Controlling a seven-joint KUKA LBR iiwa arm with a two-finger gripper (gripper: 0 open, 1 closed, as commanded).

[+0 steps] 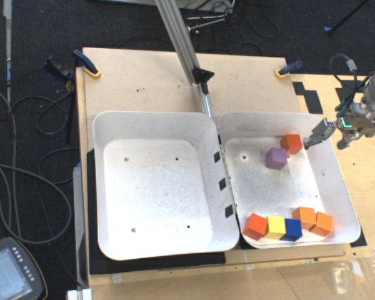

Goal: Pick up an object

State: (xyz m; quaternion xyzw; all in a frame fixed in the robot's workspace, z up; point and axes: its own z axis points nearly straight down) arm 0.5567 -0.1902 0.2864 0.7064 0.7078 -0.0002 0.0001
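Look to the right edge of the camera view and you find the gripper [330, 137] hanging over the right rim of the right bin [337, 186], with the arm behind it running out of frame. Its two dark fingers are spread apart: one finger [317, 135] slants down and to the left toward the bin's upper right part, the other sits further right, outside the rim. You can see nothing between them, so it has hold of nothing.

The nearest thing to that left finger is an orange cube [291, 143], just beside the fingertip (whether they touch, you cannot tell from this angle). A purple cube [275, 158] lies just below and left of the orange one, the two touching or nearly so at a corner.

Along the near wall of the same bin you have a row of blocks packed together: a red-orange cube [255, 225] at the left, then a yellow cube [275, 227], a blue cube [293, 229], and two more orange cubes [314, 220] at the right end.

The left bin [100, 167] sits edge to edge with the right one on the tan bench [144, 74]. A grey metal pole [178, 33] slants across the board from the top, ending where the two bins meet.
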